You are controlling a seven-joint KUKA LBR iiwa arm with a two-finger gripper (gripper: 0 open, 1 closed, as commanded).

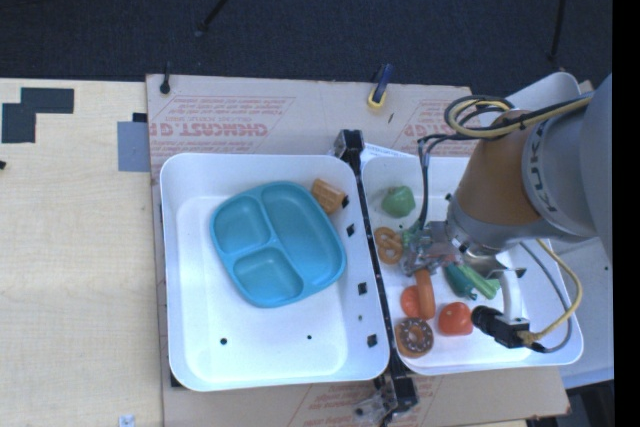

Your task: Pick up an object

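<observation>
Hand (425,255) low in right bin (560,350) among toy food; grip state can't tell. Nearest: carrot (426,295), tomato (455,318), donut (414,337), pretzel (388,244), lime (398,201). Likely light, hard, smooth plastic; round ones may slip, so take carrot across its narrow middle. Left bin (200,355): blue tray (275,242), brown block (328,196).
</observation>
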